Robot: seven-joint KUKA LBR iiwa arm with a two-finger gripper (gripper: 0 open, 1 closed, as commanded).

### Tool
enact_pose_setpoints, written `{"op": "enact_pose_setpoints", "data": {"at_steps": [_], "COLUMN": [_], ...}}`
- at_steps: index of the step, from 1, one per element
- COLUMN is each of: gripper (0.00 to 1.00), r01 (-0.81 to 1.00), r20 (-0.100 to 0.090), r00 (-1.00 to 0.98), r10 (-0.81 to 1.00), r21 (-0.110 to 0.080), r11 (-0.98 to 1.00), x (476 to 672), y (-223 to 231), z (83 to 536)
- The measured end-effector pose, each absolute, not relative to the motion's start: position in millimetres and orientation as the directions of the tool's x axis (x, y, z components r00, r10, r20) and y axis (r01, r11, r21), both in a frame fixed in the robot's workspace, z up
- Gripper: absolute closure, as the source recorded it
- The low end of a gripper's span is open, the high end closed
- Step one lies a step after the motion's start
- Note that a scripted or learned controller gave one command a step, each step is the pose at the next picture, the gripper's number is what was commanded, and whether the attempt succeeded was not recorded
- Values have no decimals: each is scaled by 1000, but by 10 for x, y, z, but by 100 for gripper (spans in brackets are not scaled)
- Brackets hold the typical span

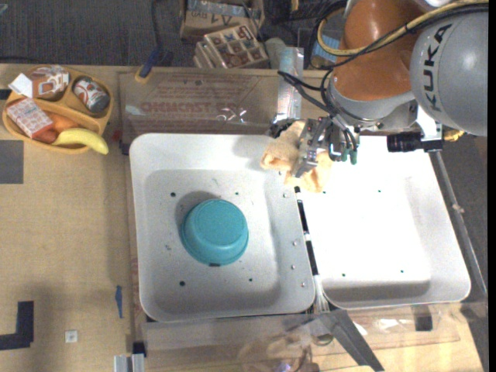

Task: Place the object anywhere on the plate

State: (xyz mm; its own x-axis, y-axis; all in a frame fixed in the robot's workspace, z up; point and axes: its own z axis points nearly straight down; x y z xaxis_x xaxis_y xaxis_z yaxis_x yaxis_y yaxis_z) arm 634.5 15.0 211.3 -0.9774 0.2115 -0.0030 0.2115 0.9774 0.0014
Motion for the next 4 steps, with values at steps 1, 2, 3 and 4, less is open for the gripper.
{"op": "enact_pose_setpoints", "data": {"at_steps": [1, 2, 3, 4], "gripper": [100, 100, 100, 0], "r01": [-1, -7, -5, -5], "r20": [-3, -7, -4, -5], "r00": [-1000, -1000, -1000, -1000], "r10": [-1, -7, -5, -5], "r21": [2, 3, 3, 3], "r11": [1000, 1000, 1000, 1000], "x": [6222, 6164, 5944, 5946], "y": [679, 1242, 1721, 1720], "z": [2072, 2156, 2228, 2233]}}
